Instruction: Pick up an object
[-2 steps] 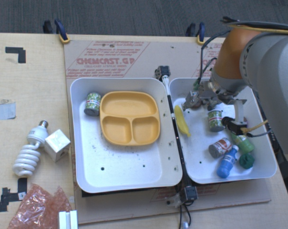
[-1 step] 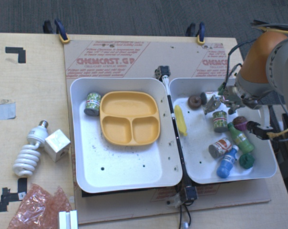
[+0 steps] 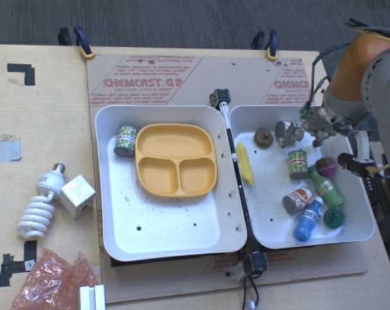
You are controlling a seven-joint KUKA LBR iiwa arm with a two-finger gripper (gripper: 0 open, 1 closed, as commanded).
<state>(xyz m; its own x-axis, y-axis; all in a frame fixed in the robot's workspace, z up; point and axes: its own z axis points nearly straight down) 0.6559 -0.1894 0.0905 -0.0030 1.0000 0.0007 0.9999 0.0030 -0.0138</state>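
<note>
grey two-finger gripper [image 3: 290, 133], finger state unclear, low over the right shallow white bin [image 3: 272, 237], beside a small brown round object [image 3: 264, 138]

At the upper right of the frame we see the arm [image 3: 369, 70], a rounded grey shell with a broad orange band wrapped above the wrist. Thin dark cables loop along its left side toward the wrist. Below the band we see the gripper [image 3: 292, 133], a cluster of dull silver metal parts, with black fittings lower at the right edge.
</note>
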